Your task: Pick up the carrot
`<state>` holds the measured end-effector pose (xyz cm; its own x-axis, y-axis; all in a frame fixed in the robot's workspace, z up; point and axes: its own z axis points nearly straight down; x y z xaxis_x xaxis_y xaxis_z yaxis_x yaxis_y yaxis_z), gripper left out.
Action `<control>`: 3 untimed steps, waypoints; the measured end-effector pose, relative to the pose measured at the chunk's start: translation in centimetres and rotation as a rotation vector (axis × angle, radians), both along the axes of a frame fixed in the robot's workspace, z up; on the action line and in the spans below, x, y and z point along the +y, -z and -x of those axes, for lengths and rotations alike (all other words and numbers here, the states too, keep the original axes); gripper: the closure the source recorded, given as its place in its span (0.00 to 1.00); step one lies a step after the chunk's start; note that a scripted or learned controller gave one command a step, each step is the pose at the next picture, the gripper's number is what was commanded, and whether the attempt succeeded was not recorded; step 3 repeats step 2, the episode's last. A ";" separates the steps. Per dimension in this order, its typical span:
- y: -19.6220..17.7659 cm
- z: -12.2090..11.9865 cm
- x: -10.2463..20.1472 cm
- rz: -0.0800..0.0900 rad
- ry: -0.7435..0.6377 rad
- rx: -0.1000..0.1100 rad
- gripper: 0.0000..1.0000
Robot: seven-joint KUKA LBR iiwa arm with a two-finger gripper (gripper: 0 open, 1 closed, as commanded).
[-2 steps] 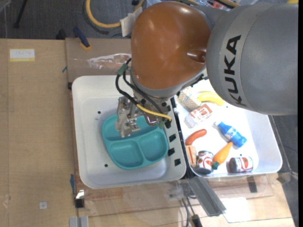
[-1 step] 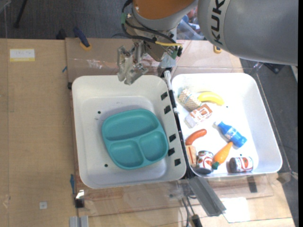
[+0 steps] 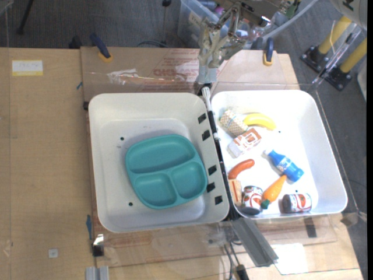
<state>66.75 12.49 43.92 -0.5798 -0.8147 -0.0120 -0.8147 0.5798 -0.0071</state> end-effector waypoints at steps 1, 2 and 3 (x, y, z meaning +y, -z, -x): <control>0.1 2.8 -7.7 0.005 -0.280 0.006 1.00; 0.1 3.0 -15.5 0.007 -0.541 0.005 1.00; 0.1 3.0 -15.5 0.007 -0.541 0.005 1.00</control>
